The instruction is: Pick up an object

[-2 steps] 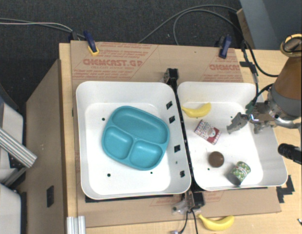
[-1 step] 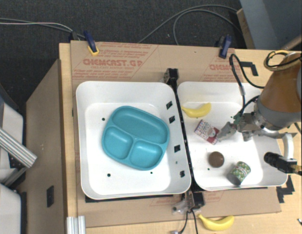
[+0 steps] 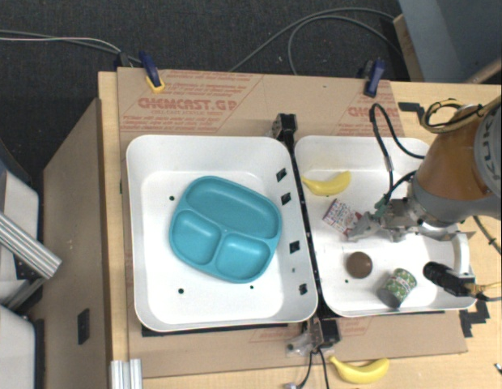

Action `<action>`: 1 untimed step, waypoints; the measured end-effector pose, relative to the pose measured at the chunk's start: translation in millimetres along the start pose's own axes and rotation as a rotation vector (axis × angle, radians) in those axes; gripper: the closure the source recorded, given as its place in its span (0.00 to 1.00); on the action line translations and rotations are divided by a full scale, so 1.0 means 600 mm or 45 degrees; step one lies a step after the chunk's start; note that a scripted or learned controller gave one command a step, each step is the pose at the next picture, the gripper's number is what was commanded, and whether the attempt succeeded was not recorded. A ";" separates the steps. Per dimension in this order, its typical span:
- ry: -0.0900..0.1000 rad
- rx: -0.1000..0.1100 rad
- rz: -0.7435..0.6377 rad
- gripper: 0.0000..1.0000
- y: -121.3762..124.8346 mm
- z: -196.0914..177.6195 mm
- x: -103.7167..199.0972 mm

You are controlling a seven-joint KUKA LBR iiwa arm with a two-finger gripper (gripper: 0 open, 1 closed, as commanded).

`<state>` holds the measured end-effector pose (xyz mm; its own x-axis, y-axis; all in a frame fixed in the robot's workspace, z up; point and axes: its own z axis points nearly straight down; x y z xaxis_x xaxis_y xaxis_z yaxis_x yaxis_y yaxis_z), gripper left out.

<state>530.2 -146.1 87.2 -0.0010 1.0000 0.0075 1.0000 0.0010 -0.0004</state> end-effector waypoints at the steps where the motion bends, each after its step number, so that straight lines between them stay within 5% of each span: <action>1: -0.007 -0.011 0.000 1.00 0.003 -0.022 -0.002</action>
